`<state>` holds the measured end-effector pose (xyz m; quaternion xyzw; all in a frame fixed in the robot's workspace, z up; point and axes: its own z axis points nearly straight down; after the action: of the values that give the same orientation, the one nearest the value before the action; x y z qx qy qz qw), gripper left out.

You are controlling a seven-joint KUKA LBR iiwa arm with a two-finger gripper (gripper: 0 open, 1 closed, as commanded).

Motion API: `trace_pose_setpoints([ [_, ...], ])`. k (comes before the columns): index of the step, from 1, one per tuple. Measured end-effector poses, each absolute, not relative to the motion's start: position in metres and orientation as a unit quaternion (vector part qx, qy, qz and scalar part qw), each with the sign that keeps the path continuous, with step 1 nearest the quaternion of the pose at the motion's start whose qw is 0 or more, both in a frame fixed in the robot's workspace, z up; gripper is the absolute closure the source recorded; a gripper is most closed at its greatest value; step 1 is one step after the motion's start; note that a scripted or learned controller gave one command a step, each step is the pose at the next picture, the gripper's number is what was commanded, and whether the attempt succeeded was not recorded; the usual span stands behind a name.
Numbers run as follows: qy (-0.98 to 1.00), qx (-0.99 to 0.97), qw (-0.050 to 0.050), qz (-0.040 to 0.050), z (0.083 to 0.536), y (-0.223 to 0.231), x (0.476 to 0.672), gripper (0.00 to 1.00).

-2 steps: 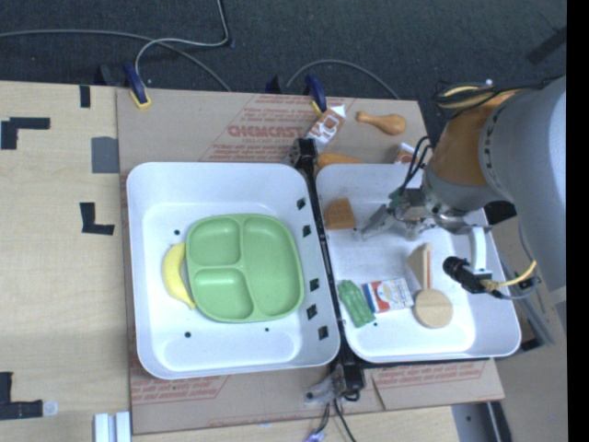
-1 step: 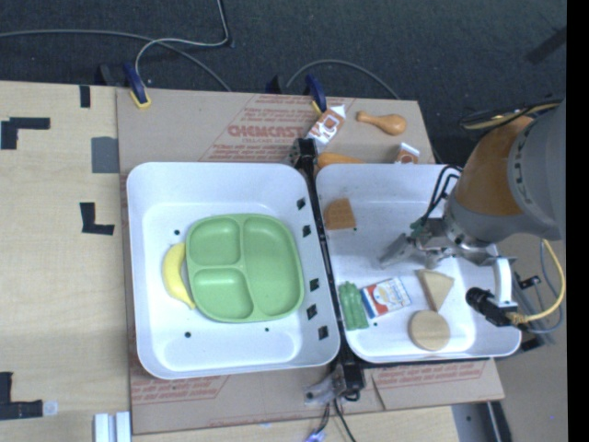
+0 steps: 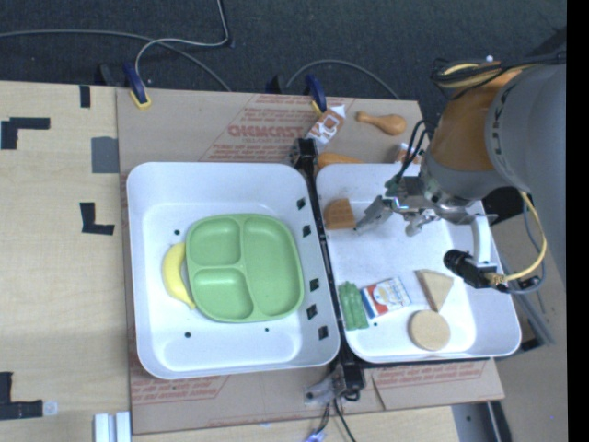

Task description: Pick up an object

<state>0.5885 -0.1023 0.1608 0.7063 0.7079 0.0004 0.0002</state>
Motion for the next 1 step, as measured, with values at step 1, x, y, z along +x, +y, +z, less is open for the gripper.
trace_pose_setpoints([
  [1,0.708,0.707,0.0,0.0004,0.0857,-0.0958,0.5741,0.0],
])
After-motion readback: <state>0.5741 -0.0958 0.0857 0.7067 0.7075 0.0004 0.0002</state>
